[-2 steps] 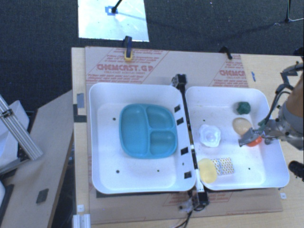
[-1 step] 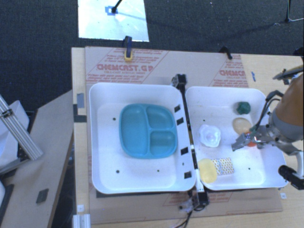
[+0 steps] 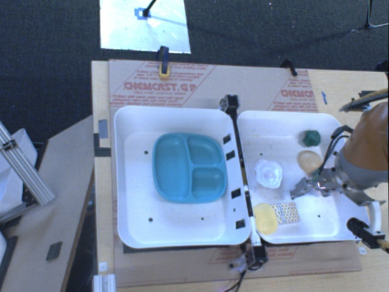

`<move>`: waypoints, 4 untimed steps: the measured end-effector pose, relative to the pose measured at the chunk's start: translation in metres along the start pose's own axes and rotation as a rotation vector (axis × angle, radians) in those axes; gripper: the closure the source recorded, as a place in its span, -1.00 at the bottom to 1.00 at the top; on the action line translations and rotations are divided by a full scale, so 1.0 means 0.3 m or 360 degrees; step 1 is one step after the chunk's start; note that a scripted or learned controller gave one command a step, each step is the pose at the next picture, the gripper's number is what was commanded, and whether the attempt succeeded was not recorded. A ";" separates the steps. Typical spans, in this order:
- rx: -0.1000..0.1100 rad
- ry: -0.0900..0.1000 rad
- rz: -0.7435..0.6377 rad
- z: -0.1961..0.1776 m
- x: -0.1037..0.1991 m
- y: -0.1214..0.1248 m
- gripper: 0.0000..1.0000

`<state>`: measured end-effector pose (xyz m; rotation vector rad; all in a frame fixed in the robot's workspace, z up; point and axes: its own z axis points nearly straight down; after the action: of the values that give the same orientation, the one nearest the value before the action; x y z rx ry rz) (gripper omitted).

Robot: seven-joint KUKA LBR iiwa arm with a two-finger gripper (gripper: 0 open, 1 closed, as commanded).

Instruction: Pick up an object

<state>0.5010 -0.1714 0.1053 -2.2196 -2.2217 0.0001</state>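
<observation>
Gripper (image 3: 302, 190) is hovering low in the right bin (image 3: 328, 227) (finger state unclear) among five objects crowding it: green lump (image 3: 312, 138), tan ball (image 3: 309, 160) just beside, clear cup (image 3: 268, 173), yellow ball (image 3: 265, 218), patterned packet (image 3: 285, 213); one blue divided tray (image 3: 188, 166) is lying in the left bin (image 3: 130, 181).

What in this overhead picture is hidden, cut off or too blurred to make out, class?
- Gripper: small and blurred in the camera view, so its grip is unclear.
- Arm: cut off by the right edge.
- Clear item: too blurred to identify.
- Right bin: far side covered by the arm.
</observation>
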 end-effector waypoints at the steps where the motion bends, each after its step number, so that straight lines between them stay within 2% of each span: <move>1: -0.0001 0.0000 0.0000 0.073 0.001 0.002 -1.00; 2: -0.0007 -0.0001 0.0000 0.033 0.001 0.006 1.00; 4: -0.0011 -0.0006 -0.0003 -0.324 -0.066 0.012 1.00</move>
<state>0.5047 -0.1912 0.2025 -2.2224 -2.2293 -0.0036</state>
